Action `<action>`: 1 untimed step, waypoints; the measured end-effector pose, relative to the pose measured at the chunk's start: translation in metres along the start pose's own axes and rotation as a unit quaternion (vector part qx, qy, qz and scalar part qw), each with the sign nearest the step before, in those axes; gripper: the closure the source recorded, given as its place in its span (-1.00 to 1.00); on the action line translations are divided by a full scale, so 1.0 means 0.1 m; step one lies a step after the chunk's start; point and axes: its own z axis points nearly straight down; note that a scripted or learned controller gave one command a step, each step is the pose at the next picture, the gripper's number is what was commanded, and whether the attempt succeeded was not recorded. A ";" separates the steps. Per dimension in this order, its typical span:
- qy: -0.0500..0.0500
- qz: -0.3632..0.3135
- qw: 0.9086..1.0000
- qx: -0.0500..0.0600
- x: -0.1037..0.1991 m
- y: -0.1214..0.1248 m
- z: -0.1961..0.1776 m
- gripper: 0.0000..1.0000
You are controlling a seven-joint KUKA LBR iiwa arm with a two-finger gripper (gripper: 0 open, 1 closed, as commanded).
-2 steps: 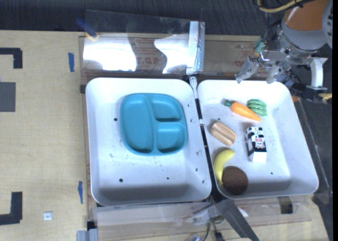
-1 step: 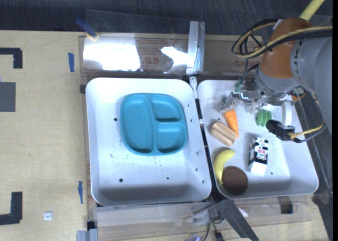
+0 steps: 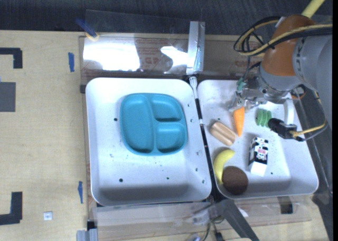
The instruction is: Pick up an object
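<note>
- The arm [image 3: 296,57], grey with an orange band, reaches in from three o'clock and bends down over the far part of the right bin [image 3: 303,179].
- The gripper [image 3: 247,99] hangs low at about twelve o'clock in that bin, just above the thick end of the carrot [image 3: 239,121].
- The metal parts at the tip blur together at this slant, so I cannot tell whether it has closed on anything or stands apart.
- The carrot lies with its point toward six o'clock; its top end seems to meet the gripper, though contact is hard to judge.
- At nine o'clock of the carrot, just beside it, lies a tan bread roll [image 3: 222,132], set on a slant.
- At three o'clock of the carrot sits a small green piece [image 3: 263,117], near a black part of the arm's fittings.
- A black-and-white carton [image 3: 259,155] lies toward five o'clock of the carrot, well inside the bin.
- At the bin's seven o'clock corner a yellow fruit [image 3: 223,160] touches a brown round object [image 3: 234,178] at its five o'clock side.
- The left bin [image 3: 100,139] holds a blue divided plate [image 3: 153,123], lying flat near its middle.
</note>
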 end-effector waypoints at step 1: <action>0.001 0.071 0.997 -0.001 0.55 0.04 -1.13 1.00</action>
